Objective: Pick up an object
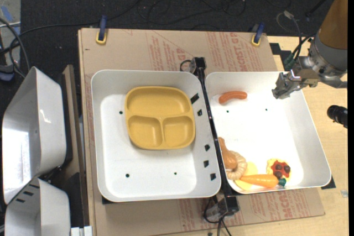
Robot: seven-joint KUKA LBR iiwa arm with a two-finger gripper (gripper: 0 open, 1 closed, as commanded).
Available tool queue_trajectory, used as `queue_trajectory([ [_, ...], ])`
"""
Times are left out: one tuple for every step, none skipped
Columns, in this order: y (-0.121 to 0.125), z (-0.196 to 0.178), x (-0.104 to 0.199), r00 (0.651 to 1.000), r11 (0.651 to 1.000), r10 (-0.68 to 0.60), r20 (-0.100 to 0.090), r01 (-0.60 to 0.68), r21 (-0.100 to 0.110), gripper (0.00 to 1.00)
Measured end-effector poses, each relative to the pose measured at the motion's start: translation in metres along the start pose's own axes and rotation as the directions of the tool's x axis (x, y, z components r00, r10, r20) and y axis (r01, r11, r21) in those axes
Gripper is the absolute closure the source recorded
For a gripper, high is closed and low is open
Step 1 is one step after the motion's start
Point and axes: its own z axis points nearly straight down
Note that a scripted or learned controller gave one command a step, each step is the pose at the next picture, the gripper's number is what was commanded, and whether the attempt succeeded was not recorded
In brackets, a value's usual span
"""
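In the right bin [310, 135], small curved orange-red sausage [232, 97], lying flat

Overall light: I read it as bright, even, from overhead.
Glare: white bins [110, 174] near washed out; sheen on the yellow tray [160, 118].
Shadows: soft and short, under the bin rims.
Surround: dark floor at top, cables barely legible.
Focus: slightly soft throughout; small toys at lower right lack detail.

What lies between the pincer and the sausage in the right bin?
Nothing: in the camera view, only bare white bin floor separates the pincer from the sausage.
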Motion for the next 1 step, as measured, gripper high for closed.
queue_trajectory([
  [0.0134, 0.0015, 0.0478, 1.000, 1.000, -0.004, -0.003, 0.004, 0.004, 1.00],
])
